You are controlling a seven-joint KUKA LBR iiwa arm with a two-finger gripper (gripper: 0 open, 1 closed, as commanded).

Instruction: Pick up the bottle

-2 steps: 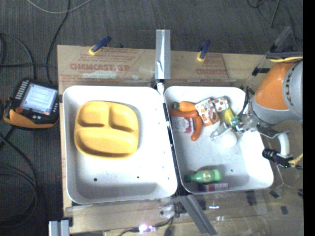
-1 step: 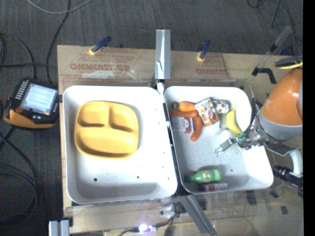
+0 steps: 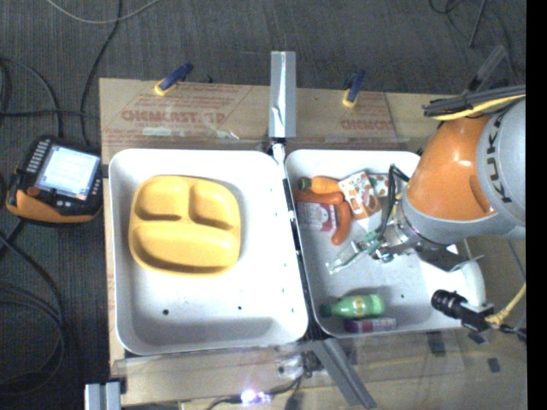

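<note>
- Sitting in the left bin (image 3: 120,254) is a yellow divided tray (image 3: 185,223), well apart from anything the task needs.
- Along the near wall of the right bin (image 3: 385,328) lies the bottle (image 3: 352,305), green, on its side, with its long axis running left to right across the view and its cap toward the left; a small purple wrapper (image 3: 370,324) lies just beside it on the near side.
- Toward the far end of that bin are a carrot (image 3: 322,184), an orange sausage-shaped toy (image 3: 343,223) and a printed packet (image 3: 365,192), clustered together.
- Hanging over the middle of the right bin, the tool (image 3: 376,248) is above and slightly right of the bottle in the view; whether it is open or closed I cannot tell, and nothing is seen gripped.
- My judgement: the tool must travel toward the near wall and a little leftward, then close across the bottle's short width.
</note>
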